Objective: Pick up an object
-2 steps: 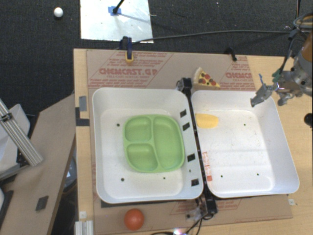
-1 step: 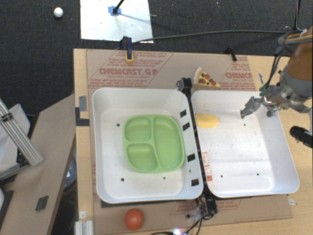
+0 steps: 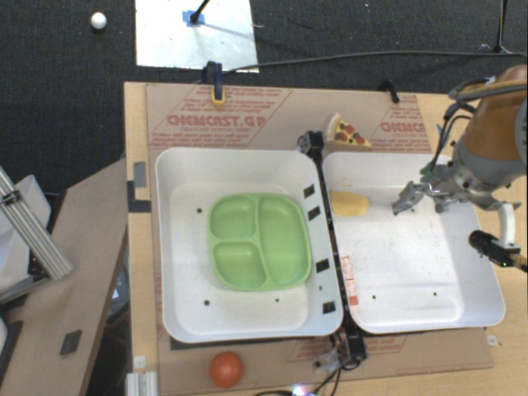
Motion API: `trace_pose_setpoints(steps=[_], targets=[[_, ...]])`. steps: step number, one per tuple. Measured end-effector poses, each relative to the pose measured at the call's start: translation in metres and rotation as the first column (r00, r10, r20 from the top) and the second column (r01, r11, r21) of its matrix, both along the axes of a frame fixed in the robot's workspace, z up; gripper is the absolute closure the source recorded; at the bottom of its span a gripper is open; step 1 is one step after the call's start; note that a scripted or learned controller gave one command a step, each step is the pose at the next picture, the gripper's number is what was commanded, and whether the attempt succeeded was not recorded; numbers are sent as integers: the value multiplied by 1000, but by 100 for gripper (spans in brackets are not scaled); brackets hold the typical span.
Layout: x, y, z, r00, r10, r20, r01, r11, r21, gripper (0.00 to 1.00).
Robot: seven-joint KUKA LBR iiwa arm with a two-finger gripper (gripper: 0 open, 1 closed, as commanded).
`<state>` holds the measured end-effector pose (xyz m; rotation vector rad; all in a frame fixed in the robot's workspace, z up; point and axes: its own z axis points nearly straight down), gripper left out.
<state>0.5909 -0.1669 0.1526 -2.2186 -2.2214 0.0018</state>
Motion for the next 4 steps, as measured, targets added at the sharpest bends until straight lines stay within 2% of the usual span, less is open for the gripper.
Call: trace_pose_setpoints(steps=[1, 2, 3, 4], targets=[[-4, 1, -62, 1000, 0, -1, 0, 1000, 0, 0], [-2, 0, -48, 1000, 1, 7, -1, 1000, -2, 100], [-1, 4, -4, 1000, 3, 7, -3, 1000, -2, 100], [10, 7, 52, 1000, 4, 9, -4, 1000, -2, 100]])
